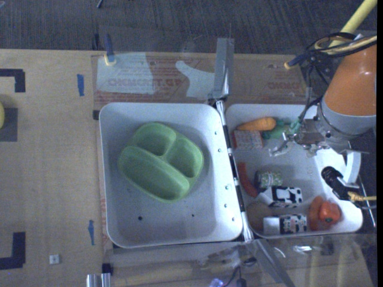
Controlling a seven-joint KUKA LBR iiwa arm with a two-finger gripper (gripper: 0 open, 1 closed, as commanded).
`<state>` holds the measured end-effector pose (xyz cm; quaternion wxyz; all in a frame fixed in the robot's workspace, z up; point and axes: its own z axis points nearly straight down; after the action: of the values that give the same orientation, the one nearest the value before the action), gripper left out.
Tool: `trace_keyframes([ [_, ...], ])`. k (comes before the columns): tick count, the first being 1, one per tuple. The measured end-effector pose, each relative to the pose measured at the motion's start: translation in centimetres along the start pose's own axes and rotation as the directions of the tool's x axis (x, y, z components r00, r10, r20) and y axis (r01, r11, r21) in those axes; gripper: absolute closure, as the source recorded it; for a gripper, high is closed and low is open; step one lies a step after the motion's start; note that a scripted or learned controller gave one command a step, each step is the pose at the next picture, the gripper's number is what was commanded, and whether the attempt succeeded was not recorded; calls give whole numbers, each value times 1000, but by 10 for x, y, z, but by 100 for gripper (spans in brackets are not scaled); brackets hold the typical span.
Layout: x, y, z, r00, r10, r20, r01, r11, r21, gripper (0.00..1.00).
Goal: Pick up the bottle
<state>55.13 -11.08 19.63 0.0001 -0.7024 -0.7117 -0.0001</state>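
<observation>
A small white bottle with a black-and-white cow-patterned label lies on its side near the front wall of the right bin. Just behind it lies a similar cow-patterned carton. My gripper hangs over the back half of the right bin, well behind the bottle and apart from it. Its metal fingers are spread, open, with nothing between them.
The right bin also holds an orange carrot, a reddish square packet, a green item, a red chili, a small can and an orange-red toy. A green divided plate lies in the left bin.
</observation>
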Motion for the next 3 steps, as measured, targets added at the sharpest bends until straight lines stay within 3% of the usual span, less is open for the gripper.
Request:
trace_keyframes([
  [1, -26, 63, 76, 1000, -16, 1, 16, 1000, -2, 0],
  [2, -31, 73, 102, 1000, -2, 2, 2, 1000, -13, 0],
  [3, -31, 74, 92, 1000, -1, 2, 1, 1000, -17, 100],
])
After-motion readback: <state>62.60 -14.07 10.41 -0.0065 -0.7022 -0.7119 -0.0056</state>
